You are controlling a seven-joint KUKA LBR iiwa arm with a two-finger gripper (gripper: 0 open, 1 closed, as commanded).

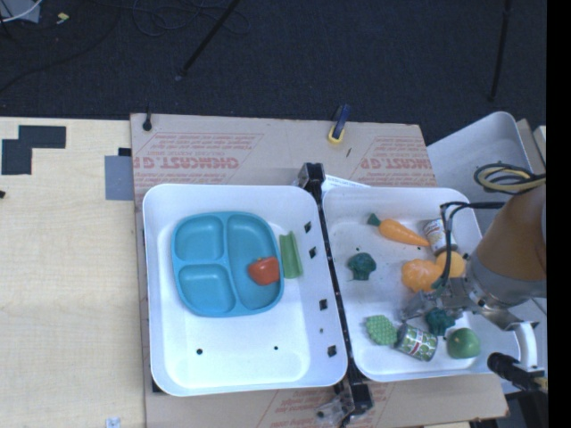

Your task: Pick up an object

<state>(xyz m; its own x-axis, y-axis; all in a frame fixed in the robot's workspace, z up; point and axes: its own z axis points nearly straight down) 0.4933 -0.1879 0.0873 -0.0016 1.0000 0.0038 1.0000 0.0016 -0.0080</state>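
Reach step: claw [434, 313] low in right bin [393, 210], over a teal object [439, 320] between orange fruit [419, 275], can [416, 342] and green ball [463, 342]. Spread or pinching: cannot tell. Next needs a clean close and lift.

Dark carpet floor [357, 52] with cables, light wooden bench [62, 283], cardboard sheet [223, 154]

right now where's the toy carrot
In the camera view, the toy carrot lies in the right bin, toward its far side, with the dark green piece nearer the camera on its left and the orange fruit just below it.
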